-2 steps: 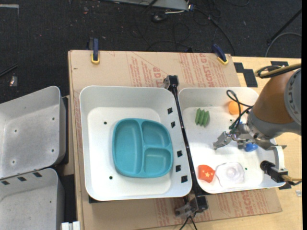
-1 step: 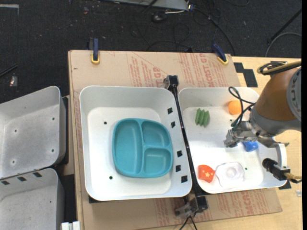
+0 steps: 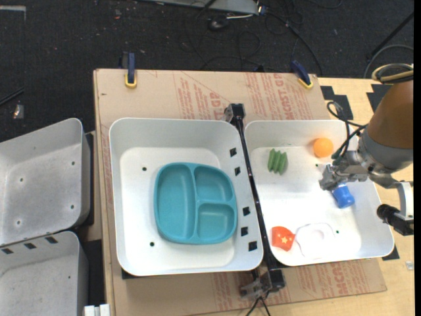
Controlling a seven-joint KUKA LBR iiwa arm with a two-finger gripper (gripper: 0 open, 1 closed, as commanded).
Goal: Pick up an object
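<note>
While the gripper (image 3: 333, 179) hovers low in the right bin (image 3: 375, 249), just above the blue object (image 3: 343, 197), the approach step is in hand. Finger opening cannot be told; nothing is visibly held. Next move: descend squarely, then close.

Right bin (image 3: 289, 127), my side: open white floor across the centre, between the green pea pod (image 3: 277, 160) and the red piece (image 3: 283, 238). Orange ball (image 3: 323, 147) crowds the far right corner. Blue block (image 3: 342, 196) lies just beside my gripper (image 3: 333, 178). White lid (image 3: 316, 238) sits near the front wall. Left bin (image 3: 125, 176): teal divided plate (image 3: 195, 203) takes the middle; margins free.
</note>
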